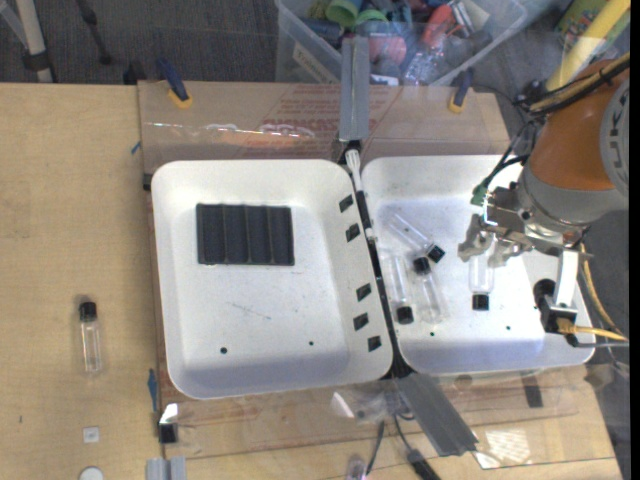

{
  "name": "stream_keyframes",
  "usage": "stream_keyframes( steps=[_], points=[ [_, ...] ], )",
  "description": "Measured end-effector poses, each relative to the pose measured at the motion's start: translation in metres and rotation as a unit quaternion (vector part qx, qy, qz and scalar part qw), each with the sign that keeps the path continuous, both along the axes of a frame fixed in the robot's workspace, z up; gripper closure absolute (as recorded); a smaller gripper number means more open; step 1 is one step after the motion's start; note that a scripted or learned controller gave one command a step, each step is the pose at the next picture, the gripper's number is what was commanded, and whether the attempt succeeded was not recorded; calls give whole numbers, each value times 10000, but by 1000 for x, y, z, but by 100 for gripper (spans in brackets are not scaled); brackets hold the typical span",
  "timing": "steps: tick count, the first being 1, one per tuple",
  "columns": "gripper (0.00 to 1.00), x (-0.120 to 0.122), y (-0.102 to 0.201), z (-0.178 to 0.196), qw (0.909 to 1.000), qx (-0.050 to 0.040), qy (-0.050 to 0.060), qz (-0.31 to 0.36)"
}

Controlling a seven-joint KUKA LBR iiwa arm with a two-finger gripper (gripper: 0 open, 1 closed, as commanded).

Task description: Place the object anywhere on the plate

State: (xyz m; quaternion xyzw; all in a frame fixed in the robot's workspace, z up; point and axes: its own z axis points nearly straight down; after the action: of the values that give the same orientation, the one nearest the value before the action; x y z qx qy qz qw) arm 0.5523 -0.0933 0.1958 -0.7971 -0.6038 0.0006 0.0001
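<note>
White plastic dominates my view: two shallow bins side by side, the left bin (255, 353) carrying a black ribbed plate (245, 234) toward its upper left, the right bin (520, 340) holding several clear vials. The grey arm with its orange band (575, 153) reaches in from the right and hangs over the right bin.

Below the wrist, the gripper (483, 273) points down, and I can see a clear vial with a black cap (481, 286) between its fingers, cap end lowest, so I read it as clamped on that vial. Whether the vial is clear of the bin floor I cannot tell from this slant.

Smaller still, three loose vials (410, 268) lie near the divider, well apart from the held one.

I judge the step in hand to be the carry. To do it well I would lift straight up until the cap clears the bin wall and the row of black clips (360, 263) on the divider, then travel left and lower gently onto the plate before releasing, since a smooth vial could slip or roll.
</note>
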Motion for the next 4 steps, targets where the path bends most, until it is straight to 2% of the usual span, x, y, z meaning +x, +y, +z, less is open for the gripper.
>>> stream_keyframes(
  steps=[1, 2, 3, 4],
  points=[
    [100, 60, 5, -3, 9932, 0, -6, 1161],
    [100, 94, 73, 53, 9555, -2, -21, 2949],
    [100, 49, 131, 29, 9280, 7, -4, 3726],
    [100, 9, 202, 49, 9219, 10, 3, 3874]
  ],
)
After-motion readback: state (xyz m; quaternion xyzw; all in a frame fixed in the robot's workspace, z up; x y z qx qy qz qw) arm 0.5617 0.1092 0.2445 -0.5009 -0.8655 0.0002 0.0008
